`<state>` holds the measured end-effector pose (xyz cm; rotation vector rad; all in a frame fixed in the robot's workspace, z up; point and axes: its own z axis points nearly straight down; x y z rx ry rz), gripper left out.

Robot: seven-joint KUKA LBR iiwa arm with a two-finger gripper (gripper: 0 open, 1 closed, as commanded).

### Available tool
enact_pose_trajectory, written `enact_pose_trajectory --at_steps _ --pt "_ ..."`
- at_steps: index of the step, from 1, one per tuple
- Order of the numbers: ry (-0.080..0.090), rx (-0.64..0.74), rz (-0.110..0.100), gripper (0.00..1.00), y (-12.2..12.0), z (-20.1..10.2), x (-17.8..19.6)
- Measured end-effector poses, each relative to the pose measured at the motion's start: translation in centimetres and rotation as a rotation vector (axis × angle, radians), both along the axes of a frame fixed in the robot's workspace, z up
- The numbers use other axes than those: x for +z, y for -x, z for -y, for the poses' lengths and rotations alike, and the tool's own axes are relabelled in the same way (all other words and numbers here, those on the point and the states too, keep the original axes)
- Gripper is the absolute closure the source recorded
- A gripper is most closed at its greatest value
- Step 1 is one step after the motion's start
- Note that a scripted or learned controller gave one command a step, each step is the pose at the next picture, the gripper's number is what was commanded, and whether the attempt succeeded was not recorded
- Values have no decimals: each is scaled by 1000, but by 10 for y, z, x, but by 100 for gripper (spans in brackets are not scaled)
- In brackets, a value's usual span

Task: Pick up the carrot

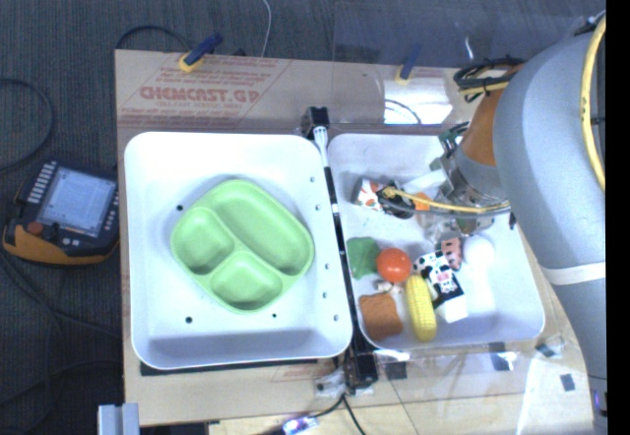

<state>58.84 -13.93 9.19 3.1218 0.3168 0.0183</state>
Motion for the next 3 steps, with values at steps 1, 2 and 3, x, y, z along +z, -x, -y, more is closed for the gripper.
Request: enact_pose_trajectory --at_steps 1,2,3 --pt "-1 4 -4 0 -55 28 -1" --pt "3 23 -7 0 -38 9 0" --pt "8 89 4 0 -18 -1 0"
